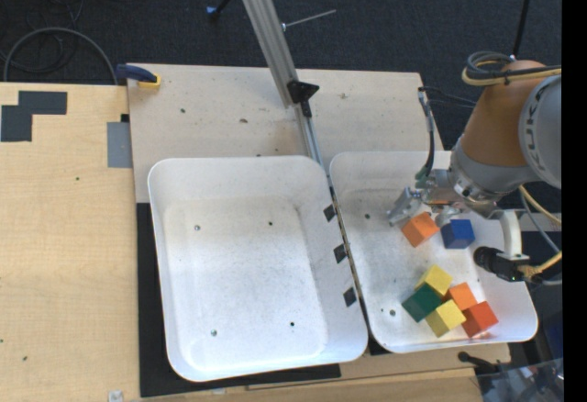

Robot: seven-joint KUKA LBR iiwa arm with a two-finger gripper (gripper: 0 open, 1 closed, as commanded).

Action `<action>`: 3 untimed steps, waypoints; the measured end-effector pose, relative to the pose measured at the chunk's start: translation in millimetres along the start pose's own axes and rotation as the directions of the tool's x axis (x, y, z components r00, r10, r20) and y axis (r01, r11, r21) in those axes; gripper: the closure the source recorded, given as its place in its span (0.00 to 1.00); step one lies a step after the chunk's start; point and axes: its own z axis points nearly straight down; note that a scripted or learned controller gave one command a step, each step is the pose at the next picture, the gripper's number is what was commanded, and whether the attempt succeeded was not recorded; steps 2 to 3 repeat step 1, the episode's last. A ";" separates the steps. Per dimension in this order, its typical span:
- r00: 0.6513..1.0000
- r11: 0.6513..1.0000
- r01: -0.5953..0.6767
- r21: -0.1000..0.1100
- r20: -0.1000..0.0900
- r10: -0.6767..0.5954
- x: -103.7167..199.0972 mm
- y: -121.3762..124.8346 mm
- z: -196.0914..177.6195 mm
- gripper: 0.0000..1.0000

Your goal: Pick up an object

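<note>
My gripper hangs low over the upper middle of the right bin. Directly below and touching its tip in this view lies an orange block. A blue block sits just right of the orange one. Nearer the front right corner of that bin is a cluster: a yellow block, a green block, a second yellow block, a second orange block and a red block. Whether the first orange block is gripped is not visible.
The left bin lies beside the right one, with a ridge and black clips between them. A slanted aluminium rail rises behind the bins. The arm's orange-banded wrist and cables overhang the right bin's right side.
</note>
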 end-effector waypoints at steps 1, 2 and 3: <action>1.000 1.000 -0.001 0.000 0.000 0.001 -0.1 0.0 0.0 0.00; 1.000 1.000 -0.001 0.000 0.000 0.001 -0.1 0.0 0.0 0.00; 1.000 1.000 -0.001 0.000 0.000 0.001 -0.1 0.0 0.0 0.00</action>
